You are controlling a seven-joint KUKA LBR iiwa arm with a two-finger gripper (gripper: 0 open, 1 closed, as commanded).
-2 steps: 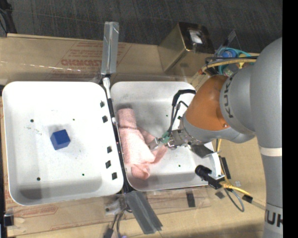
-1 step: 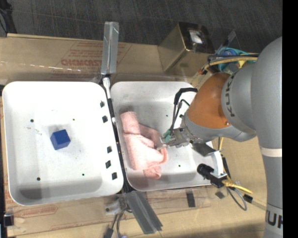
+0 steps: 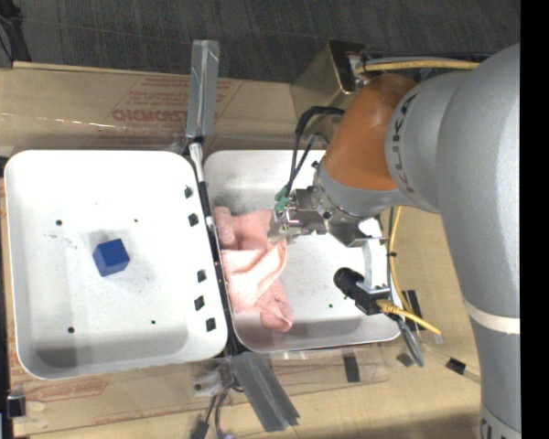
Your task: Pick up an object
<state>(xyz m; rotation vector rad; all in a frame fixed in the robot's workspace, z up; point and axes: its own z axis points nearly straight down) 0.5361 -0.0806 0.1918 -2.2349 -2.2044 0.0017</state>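
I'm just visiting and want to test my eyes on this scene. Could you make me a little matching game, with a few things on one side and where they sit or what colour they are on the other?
Things:
1. cube
2. cloth
3. tool
4. band

Descriptions:
A. orange, above the wrist
B. pink, crumpled along the right bin's left wall
C. blue, alone in the left bin
D. over the right bin, at the cloth's upper edge

Pairs: 1-C, 2-B, 3-D, 4-A
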